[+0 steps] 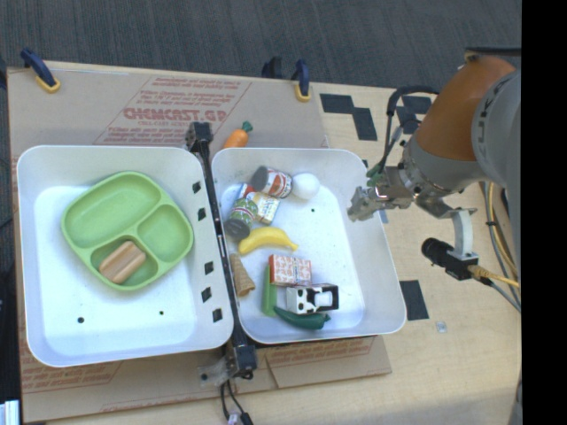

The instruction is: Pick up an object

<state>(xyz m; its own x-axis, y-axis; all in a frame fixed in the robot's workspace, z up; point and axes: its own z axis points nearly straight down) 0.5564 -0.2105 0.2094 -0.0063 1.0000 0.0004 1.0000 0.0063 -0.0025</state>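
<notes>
Arm hangs over right bin's edge — banana inside.

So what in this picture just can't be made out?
- Two-finger gripper, camera view: small and blurred at the right bin's rim; whether it is open or shut is unreadable.
- Green object: partly under the black-and-white carton.
- Small labelled cans: print too small to read.
- Grey arm with orange band: cut off by the frame edge.

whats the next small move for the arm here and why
Probably shift the gripper left, in over the right bin. It hangs at that bin's right rim with nothing between its fingers, while the white ball, the closest item, and the banana lie further left inside.
</notes>
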